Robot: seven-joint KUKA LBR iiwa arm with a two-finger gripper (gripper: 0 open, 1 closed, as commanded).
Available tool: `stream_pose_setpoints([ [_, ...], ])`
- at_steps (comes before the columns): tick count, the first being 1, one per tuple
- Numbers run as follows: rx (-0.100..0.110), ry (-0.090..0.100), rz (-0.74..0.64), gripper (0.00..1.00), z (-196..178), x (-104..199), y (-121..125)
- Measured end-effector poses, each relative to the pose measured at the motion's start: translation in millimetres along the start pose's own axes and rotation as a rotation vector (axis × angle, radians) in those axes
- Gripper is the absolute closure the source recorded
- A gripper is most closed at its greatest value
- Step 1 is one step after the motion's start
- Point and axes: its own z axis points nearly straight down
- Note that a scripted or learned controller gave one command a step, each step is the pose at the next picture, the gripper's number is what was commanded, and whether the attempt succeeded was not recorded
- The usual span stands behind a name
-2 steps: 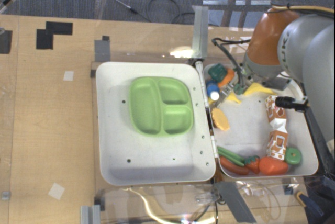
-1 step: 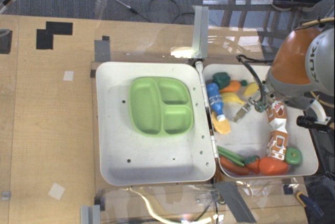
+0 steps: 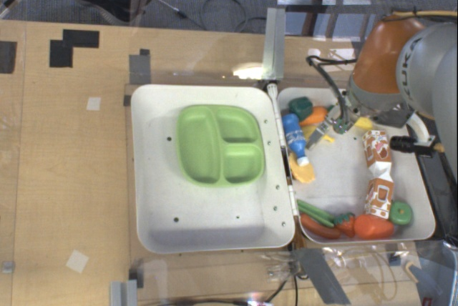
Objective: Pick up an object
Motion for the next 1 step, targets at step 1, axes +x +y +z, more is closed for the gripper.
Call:
stream_pose_setpoints([
  [1,0.025,0.014,0.121,0.00,1.0,-0.8,15.9],
])
